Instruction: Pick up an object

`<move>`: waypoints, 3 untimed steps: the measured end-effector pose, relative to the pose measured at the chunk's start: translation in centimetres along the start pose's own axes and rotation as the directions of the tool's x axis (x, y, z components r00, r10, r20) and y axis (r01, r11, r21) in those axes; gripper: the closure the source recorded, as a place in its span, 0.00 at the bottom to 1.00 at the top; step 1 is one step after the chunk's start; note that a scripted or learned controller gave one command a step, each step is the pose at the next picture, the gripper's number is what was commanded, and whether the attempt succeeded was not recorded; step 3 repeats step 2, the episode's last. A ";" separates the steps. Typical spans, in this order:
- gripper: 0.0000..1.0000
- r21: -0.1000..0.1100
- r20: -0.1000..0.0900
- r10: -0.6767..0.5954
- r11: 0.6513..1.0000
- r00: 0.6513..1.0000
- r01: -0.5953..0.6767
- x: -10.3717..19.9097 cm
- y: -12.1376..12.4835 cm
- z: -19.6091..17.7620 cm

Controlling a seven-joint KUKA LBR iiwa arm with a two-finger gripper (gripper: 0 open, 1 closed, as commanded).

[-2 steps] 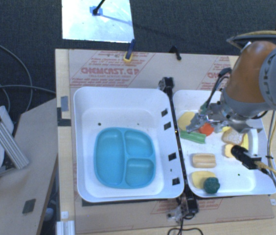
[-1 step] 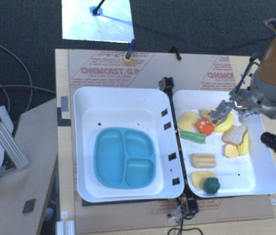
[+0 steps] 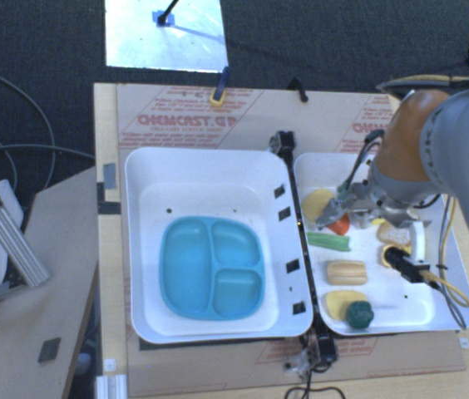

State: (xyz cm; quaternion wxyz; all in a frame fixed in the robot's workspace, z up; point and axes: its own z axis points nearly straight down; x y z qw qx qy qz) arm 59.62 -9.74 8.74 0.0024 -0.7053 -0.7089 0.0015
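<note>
Hovering low in the right bin point(image 3: 434, 306), your gripper point(image 3: 334, 212) sits right over a red piece point(image 3: 340, 224) at about 10 o'clock in that bin, likely lined up for a grab; grip state, cannot tell. Green stick point(image 3: 328, 242) just below, tan roll point(image 3: 346, 271) toward 6; blue tray point(image 3: 213, 268) sits in the left bin

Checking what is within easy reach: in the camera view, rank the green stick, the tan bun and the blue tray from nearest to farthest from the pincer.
From the pincer:
1. Green stick, just below it in the right bin.
2. Tan bun, lower in the same bin.
3. Blue tray, in the left bin, across the divider.
</note>
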 end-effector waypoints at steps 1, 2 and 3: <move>1.00 -0.009 0.001 -0.002 1.000 1.000 0.002 -0.1 0.2 -1.9; 1.00 -0.012 -0.004 -0.008 1.000 1.000 0.008 9.5 -4.3 -10.1; 1.00 -0.012 -0.004 -0.008 1.000 1.000 0.008 9.5 -4.3 -10.1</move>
